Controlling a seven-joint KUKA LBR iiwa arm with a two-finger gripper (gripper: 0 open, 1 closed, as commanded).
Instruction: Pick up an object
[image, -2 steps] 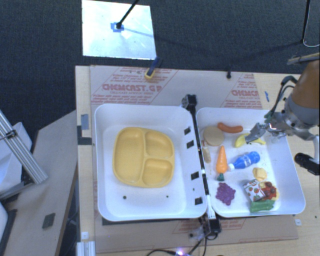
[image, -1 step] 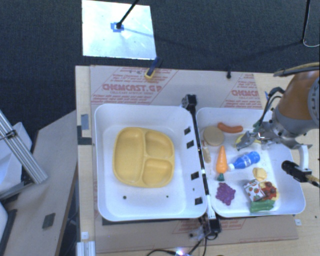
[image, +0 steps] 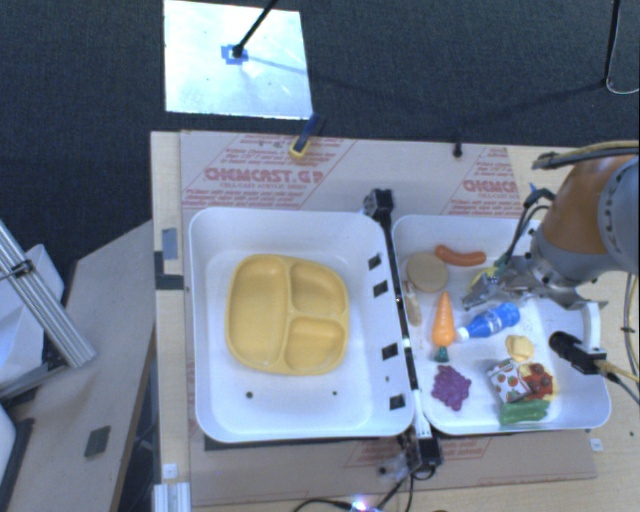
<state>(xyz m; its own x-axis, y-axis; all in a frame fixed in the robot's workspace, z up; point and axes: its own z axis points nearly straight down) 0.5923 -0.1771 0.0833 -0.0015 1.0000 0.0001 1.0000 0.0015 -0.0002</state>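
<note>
Claw (image: 484, 291) of mine hovers low in the right bin (image: 590, 400); whether it's open, I cannot tell. Just beside it lies a blue bottle (image: 492, 322) with white cap, tilted, near the orange carrot (image: 443, 318).

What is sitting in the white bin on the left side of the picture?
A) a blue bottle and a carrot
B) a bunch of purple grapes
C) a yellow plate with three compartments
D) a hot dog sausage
C: the yellow divided plate lies by itself in the left bin, while the bottle, carrot, grapes and sausage all lie in the right bin.
</note>
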